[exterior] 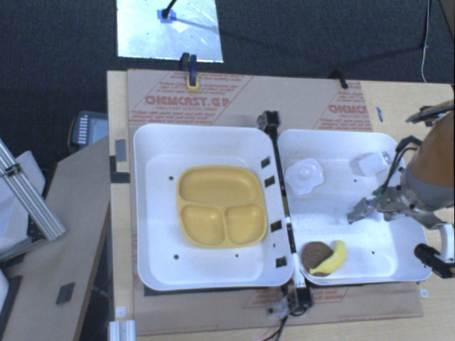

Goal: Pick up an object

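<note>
The banana (331, 258), small and yellow, lies at the near left corner of the right bin (370, 272), curved against a round brown object (316, 252) that touches it on its left. Farther back in the same bin, close to the divider between the bins, sits a clear, whitish lumpy piece (304, 175), and near the far right corner rests a small white object (368, 163). The gripper (361, 212) hangs over the middle of the right bin, right of and farther back than the banana, well apart from it; whether its fingers are spread or pressed together cannot be told from this view, and nothing can be seen between them. The grey arm (430, 180) reaches in from the right edge. The left bin (153, 212) holds a yellow divided tray (217, 206) with one wide compartment at the far side and two smaller ones nearer.
</note>
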Tool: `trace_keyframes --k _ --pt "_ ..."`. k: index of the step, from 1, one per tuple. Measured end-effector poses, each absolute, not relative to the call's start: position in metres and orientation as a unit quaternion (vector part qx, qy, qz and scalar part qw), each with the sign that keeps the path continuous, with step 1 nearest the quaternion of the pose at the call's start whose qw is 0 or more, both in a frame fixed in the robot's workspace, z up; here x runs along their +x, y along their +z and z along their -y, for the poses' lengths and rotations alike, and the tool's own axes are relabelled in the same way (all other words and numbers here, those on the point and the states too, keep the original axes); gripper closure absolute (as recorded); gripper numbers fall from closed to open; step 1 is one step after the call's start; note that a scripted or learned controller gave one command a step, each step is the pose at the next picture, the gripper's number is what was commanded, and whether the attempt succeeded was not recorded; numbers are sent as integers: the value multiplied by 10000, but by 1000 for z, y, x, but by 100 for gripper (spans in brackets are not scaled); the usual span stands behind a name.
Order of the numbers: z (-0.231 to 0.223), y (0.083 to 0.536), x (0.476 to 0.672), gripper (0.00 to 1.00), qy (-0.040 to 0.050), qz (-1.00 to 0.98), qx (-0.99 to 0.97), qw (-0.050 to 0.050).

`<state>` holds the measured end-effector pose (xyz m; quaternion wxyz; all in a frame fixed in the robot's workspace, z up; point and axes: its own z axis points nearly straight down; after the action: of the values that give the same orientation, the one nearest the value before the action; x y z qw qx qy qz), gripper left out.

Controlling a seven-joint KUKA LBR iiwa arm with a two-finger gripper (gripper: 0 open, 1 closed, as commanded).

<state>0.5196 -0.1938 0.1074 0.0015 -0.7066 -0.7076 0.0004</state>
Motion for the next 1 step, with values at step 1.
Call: trace_keyframes --k 1 --pt "195 120 521 100 -4 7075 -7067 -17"
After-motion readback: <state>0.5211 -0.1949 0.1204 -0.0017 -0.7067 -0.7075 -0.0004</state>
